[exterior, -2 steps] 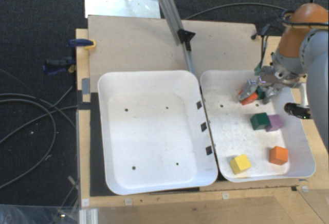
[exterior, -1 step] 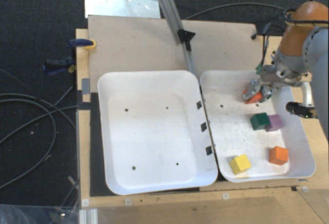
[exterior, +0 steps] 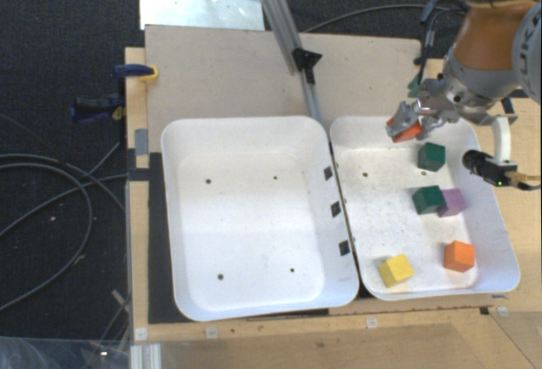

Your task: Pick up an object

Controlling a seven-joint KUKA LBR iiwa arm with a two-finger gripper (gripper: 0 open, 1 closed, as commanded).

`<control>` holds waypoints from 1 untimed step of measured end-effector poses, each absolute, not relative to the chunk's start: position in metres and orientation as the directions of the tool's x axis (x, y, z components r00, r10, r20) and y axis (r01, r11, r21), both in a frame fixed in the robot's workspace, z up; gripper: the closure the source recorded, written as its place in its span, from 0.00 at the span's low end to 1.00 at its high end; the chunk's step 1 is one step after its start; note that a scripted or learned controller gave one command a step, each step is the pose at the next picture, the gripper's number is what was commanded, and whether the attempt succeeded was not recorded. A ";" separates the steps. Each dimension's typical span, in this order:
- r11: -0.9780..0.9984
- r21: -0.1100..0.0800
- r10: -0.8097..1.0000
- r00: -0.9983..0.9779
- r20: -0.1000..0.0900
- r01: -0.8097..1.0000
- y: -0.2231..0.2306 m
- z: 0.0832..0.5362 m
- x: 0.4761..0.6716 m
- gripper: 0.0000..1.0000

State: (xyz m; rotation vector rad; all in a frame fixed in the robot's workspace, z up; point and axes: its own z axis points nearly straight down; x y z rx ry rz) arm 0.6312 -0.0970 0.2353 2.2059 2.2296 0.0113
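Arm reaching in from the right — orange band above the wrist, grey wrist angled down and leftward. Gripper (exterior: 406,125) hangs low over the right bin's far edge — an orange-red piece shows between its fingers.

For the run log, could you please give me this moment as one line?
gripper: over right bin top edge, orange-red block at its tip | grasp: unclear | loose in bin: two green, purple, orange, yellow | left bin
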 end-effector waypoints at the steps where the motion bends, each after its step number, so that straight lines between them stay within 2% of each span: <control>1: 0.010 -0.006 1.000 -0.010 0.004 1.000 -0.033 0.199 0.588 1.00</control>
